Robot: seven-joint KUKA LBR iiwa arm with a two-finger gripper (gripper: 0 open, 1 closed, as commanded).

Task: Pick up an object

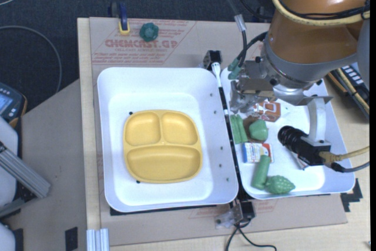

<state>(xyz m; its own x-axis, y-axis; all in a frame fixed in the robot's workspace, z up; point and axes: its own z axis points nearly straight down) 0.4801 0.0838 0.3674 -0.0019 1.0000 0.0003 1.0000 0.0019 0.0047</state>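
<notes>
Camera view places the candidate objects in a tight cluster at the left side of the right bin (320, 182), right of centre in the frame. A green flat strip (237, 129) lies along the bin's left wall, with a green rounded piece (257, 128) just beside it and a brown and white packet (268, 110) above that. Lower in the frame sit a small printed carton (254, 153), a green cylinder (261, 173) and a green bumpy object (279, 185), the last two touching.

The end effector (242, 104) hangs over the upper end of the cluster, close to the strip and the packet. How far open it is cannot be told from this angle, and no object can be seen in its hold.

Risks from this position:
- Items lie packed together, so a descent may catch two at once or push one aside
- The strip lies against the wall, so contact with the bin rim is likely
- The packet looks thin and flat, so a slip is probable

The left bin (111, 126) holds a yellow divided plate (163, 146), well apart from the arm
</notes>
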